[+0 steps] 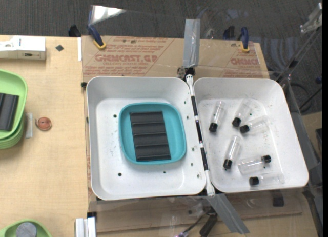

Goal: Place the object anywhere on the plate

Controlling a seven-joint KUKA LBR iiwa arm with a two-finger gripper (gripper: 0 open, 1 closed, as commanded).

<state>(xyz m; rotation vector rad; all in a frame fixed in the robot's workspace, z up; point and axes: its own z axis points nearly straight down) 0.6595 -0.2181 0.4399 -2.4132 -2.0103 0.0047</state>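
Lying scattered across the right bin (287, 102) are six clear vials with black caps: one (216, 116) at ten o'clock, two (241, 116) (253, 126) near twelve, one (231, 153) toward seven, two (254, 163) (266, 179) around five. None touches the teal plate (126, 128), which sits centred in the left bin (102, 179), at nine o'clock from the vials, bearing a dark ribbed insert (149, 136). How the pincer stands cannot be told.

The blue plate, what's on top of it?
A black ribbed block lies on the plate, covering its middle, so what's under the block can't be seen. The vials are in the right bin.
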